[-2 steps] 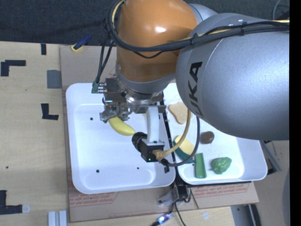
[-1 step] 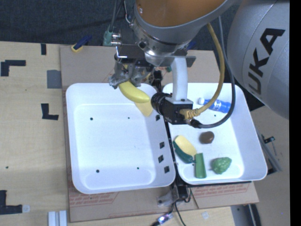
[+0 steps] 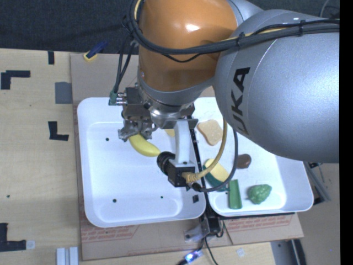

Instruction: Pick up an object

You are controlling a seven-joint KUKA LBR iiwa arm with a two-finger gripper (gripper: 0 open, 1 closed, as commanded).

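Contact is seen at the centre of the frame, where the gripper (image 3: pixel 138 131) is set low on the yellow banana (image 3: pixel 144 146) in the left bin (image 3: pixel 94 170), but finger opening cannot be told, so firm closing should be confirmed before lifting is begun.

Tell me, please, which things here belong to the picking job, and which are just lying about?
Job in hand:
- tool
- yellow banana, in left bin, right under the tool

Lying about, in right bin:
- green cylinder
- green lump
- brown ball
- tan piece
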